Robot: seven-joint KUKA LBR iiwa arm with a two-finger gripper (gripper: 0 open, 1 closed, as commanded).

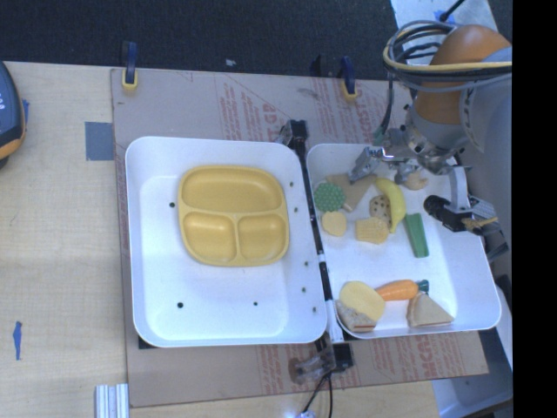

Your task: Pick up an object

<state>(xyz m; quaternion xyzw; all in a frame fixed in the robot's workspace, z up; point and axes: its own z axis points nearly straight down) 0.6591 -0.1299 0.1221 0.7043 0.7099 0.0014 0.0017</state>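
**Arm poised at the far end of the right bin, no object taken yet**

The counter [61,259] carries two white bins side by side. The left bin [157,312] holds a yellow tray [233,213] with three compartments. The right bin [461,259] holds the play food, any piece of which would serve the task.

The arm [452,68] reaches in from the right and hangs over the far end of the right bin. Its jaws [389,159] sit low there, just far of the banana [393,202]. I cannot tell whether they are parted or closed; the metal parts blur together, and no item shows between them.

The pieces lie in two groups. Toward the far end: the banana, a green bar [416,234], a green round piece [329,197], a yellow chunk [372,231] and a small yellow disc [334,224]. At the near end: a sandwich [360,305], a carrot [400,290] and a tan wedge [428,312].

I judge this the approach step, before any grasp. The next move calls for picking one target, likely the banana as the nearest, centring over it and descending without nudging the crowded neighbours.
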